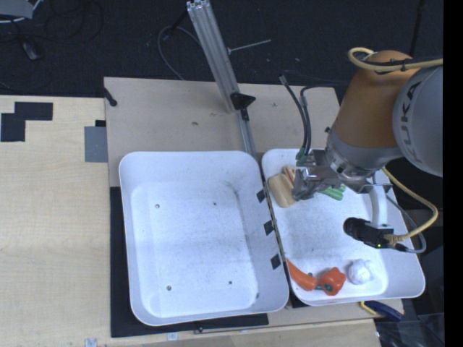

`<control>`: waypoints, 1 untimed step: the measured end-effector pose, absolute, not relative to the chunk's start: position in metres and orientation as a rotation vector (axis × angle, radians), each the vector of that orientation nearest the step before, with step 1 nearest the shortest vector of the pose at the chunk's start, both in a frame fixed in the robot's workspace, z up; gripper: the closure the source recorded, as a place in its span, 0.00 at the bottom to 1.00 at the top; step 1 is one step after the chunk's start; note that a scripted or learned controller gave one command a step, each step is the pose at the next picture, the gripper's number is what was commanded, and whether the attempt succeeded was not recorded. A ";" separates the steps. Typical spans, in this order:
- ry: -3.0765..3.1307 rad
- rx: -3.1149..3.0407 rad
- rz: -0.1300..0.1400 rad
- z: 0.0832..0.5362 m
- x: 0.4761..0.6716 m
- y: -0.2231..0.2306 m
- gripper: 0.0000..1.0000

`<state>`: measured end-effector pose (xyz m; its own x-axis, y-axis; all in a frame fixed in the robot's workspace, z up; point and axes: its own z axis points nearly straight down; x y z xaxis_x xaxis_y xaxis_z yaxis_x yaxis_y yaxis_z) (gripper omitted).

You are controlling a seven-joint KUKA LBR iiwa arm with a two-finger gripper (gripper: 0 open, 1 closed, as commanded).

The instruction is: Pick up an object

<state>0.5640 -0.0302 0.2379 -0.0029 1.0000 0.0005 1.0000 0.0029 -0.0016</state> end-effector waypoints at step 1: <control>-2.225 -2.216 0.000 0.241 0.561 0.029 1.00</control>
